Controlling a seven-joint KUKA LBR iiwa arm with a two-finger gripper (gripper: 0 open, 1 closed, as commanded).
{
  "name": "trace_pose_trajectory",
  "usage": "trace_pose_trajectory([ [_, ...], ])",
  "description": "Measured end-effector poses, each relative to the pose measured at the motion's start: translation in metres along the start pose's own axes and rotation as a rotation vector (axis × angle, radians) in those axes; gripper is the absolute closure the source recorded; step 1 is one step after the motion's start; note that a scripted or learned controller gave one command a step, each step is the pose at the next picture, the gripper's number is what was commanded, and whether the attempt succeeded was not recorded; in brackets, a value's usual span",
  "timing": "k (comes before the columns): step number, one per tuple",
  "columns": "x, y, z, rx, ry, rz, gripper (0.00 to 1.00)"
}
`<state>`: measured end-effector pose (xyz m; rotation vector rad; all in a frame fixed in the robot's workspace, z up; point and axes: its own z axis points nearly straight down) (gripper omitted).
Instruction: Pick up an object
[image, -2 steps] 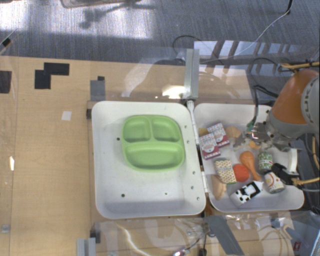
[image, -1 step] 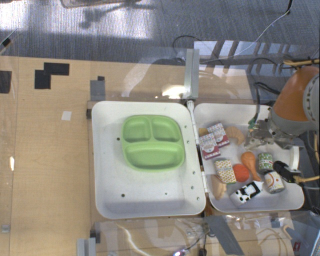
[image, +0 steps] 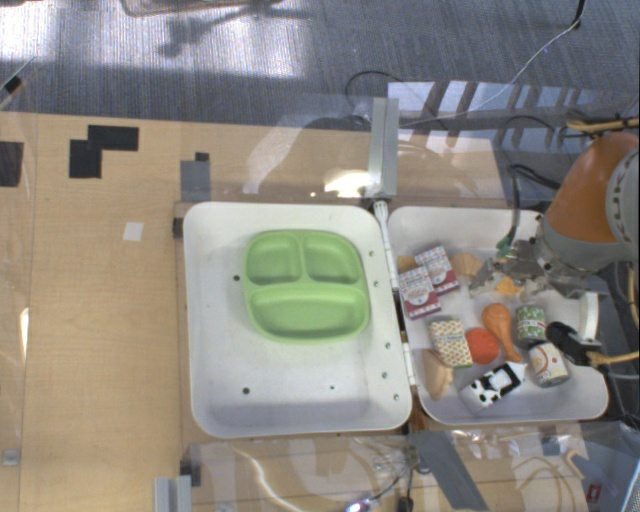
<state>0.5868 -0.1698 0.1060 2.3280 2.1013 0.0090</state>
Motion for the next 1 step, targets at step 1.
trace_pose_trajectory([
  [1,0.0010,0.0018,-0.0114,-0.005,0.001,-0.001,1.00],
])
